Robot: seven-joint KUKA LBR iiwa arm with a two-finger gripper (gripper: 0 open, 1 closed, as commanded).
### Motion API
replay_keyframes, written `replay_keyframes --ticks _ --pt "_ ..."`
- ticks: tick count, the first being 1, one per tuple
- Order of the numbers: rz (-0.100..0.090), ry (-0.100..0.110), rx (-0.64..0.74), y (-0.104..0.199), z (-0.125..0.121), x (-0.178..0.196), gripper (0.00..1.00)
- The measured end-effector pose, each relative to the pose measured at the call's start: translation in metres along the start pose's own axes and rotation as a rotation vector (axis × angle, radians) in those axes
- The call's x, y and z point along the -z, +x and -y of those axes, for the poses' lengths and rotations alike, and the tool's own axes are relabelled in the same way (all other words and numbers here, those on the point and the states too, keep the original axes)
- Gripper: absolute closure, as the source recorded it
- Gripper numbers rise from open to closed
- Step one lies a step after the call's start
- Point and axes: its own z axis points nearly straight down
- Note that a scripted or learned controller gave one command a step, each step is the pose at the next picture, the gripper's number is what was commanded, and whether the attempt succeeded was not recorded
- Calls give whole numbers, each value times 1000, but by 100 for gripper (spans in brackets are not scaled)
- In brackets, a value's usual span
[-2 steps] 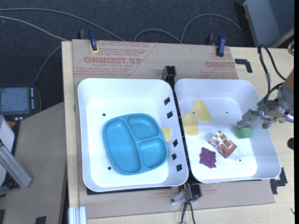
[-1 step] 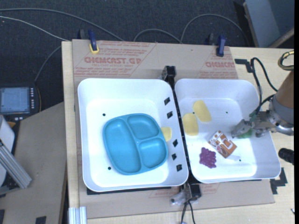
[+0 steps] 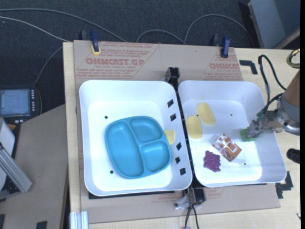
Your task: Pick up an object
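Green block (image 3: 248,134) at tool (image 3: 254,129)

You are looking at an evenly lit scene from above, with diffuse light and no single hard source. The two white bins (image 3: 128,92) read very bright, close to washed out along their rims, while the dark floor (image 3: 38,4) at top stays dim. Soft, short shadows lie beneath the blue tray (image 3: 138,147) and along the bins' inner walls. Resolution is low: small items appear grainy, and the gripper (image 3: 257,128) at the right edge looks slightly smeared. Printed lettering on the board (image 3: 114,61) remains legible.
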Motion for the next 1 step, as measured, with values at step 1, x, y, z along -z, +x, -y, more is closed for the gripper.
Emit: replay_keyframes --ticks 1 --pt "3 -4 1 2 2 44 100"
